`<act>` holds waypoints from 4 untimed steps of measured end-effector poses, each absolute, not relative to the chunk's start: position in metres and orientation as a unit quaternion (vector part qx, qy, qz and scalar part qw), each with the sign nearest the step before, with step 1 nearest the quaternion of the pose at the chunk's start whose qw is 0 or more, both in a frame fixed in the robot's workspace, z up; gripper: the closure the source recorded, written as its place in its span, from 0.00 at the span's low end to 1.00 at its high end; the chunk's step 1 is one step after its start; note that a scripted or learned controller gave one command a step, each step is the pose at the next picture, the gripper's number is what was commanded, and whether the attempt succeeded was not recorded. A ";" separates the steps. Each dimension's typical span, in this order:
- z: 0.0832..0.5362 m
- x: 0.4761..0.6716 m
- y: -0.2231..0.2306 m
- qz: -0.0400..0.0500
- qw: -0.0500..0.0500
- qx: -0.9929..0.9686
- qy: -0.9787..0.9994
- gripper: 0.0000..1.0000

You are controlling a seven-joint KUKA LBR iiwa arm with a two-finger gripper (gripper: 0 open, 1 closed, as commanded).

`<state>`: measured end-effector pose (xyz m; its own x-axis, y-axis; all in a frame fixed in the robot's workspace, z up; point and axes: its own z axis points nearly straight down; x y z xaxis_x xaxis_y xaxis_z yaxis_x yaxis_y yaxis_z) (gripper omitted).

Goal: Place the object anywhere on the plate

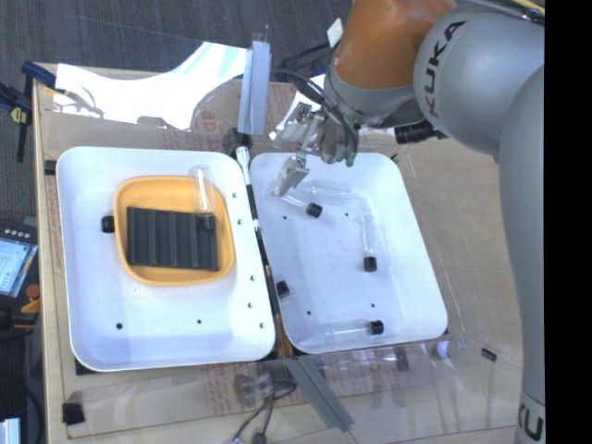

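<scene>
Arm (481, 72) cut off at top and right edges — pincer (294, 169) fingers' spacing indistinct

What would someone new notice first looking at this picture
The big grey arm with its orange band fills the upper right, its gripper hanging over the right bin's back left corner. In the left bin sits a yellow plate bearing a dark ribbed block and a clear tube.

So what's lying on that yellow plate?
On the plate lie a dark ribbed block and a clear tube at its upper right. The block hides the plate's middle.
</scene>
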<state>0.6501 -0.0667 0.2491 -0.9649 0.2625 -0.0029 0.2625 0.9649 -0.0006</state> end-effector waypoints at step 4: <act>0.247 0.650 -0.068 0.000 0.001 0.083 0.997 0.00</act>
